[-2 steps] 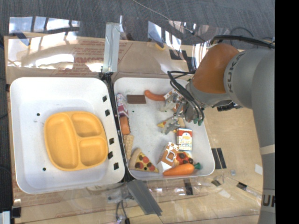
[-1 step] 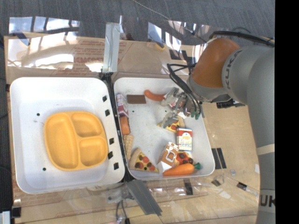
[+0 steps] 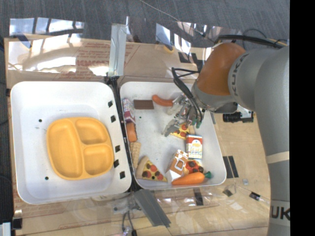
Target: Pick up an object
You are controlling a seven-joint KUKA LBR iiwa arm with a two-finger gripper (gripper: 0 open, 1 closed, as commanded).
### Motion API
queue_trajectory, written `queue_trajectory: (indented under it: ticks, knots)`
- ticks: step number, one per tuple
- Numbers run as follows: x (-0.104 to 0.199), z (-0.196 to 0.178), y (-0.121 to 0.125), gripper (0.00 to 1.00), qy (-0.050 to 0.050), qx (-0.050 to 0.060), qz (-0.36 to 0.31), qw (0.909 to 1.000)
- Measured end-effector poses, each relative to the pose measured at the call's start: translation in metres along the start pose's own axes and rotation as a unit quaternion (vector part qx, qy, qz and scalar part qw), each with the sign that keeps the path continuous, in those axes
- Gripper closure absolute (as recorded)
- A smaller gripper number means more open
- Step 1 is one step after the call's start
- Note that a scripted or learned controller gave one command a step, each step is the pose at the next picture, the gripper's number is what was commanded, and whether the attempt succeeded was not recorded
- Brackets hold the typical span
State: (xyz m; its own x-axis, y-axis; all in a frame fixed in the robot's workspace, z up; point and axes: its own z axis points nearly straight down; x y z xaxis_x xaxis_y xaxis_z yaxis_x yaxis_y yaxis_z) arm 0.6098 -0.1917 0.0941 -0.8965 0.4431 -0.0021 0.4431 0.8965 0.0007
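You are lowering the jaws [image 3: 176,124] | spread cannot tell | centre over small round pizza toy [image 3: 182,131] | avoid red-and-white carton [image 3: 195,146]

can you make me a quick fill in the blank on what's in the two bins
1. The yellow tray lies in the ____ bin as the camera sees it.
2. The tray has ____ compartments.
3. The carrot lies at the near edge of the bin on the ____.
4. The gripper hangs over the same bin as the ____ slice.

Missing words: left; three; right; pizza
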Motion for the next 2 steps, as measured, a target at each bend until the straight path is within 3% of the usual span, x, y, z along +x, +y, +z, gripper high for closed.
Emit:
queue_trajectory:
  ticks: [1, 2]
  knots:
    - [-0.002, -0.012, 0.002, 1.00, -0.002, 0.000, -0.004, 1.0000]
    - [0.035, -0.128, 0.039, 1.00, -0.005, -0.002, 0.076, 0.9971]
